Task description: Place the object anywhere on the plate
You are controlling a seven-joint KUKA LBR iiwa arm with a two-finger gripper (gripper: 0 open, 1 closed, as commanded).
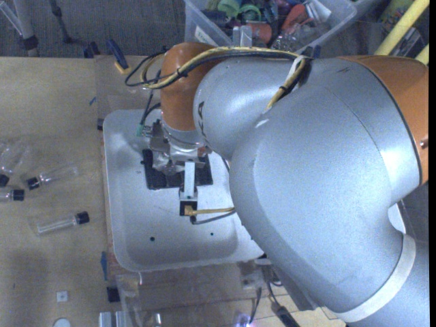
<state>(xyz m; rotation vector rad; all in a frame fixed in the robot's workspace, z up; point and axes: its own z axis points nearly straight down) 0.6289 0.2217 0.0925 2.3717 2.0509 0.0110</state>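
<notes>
1. The gripper [173, 161] sits low over the white bin [136, 230]; I cannot tell its state.
2. A flat black thing [155, 176], likely the object, lies directly beneath, long axis left-right.

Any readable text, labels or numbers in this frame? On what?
None legible.
Pale patch, maybe a label, on the clear tub at the top: too blurred to read.
Small white square on the bench, lower left: too small to read.
Grey arm: no marking visible on its shell.
</notes>
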